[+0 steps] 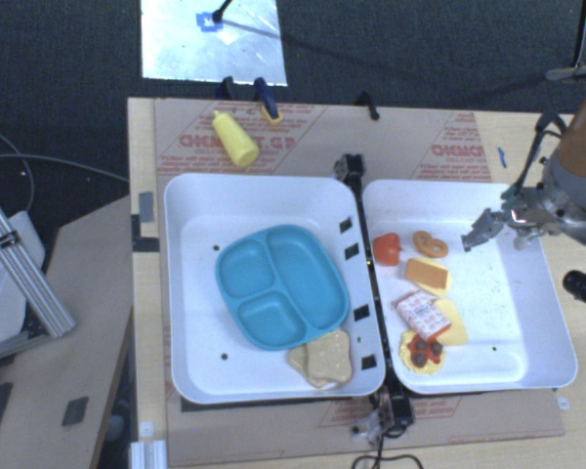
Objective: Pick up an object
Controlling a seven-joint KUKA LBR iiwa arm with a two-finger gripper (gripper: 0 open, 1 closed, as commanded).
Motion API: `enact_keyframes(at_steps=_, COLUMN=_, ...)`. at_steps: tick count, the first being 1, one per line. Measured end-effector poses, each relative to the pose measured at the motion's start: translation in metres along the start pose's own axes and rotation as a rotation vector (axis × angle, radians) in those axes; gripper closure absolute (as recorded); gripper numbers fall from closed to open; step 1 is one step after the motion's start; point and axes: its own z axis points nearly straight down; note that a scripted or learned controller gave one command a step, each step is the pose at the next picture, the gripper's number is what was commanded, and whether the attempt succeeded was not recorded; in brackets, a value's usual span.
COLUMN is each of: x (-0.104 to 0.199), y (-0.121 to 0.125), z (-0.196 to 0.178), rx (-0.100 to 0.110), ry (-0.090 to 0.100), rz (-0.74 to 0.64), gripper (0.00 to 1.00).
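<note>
My gripper hangs over the right bin, near its upper right part, fingers spread open with nothing between them. To its left in that bin lie a brown pretzel, a red tomato piece and an orange cheese wedge. Lower down are a red-and-white wrapped piece, a yellow slice and a small pizza piece with red dots. The gripper touches none of them.
The left bin holds a blue divided plate and a slice of toast at its lower edge. A yellow bottle lies on the cardboard behind the bins. A black divider runs between the bins.
</note>
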Motion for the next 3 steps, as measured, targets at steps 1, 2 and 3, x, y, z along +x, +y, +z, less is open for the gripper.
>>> enact_keyframes(at_steps=1, x=0.005, y=0.048, z=0.143, rx=0.0, ry=-0.001, rz=-0.004, gripper=0.0)
enact_keyframes(at_steps=2, x=-0.009, y=0.109, z=0.134, rx=-0.009, ry=-0.003, rz=-0.004, gripper=0.0)
enact_keyframes(at_steps=3, x=0.007, y=-0.01, z=0.136, rx=0.009, ry=0.003, rz=0.005, gripper=0.0)
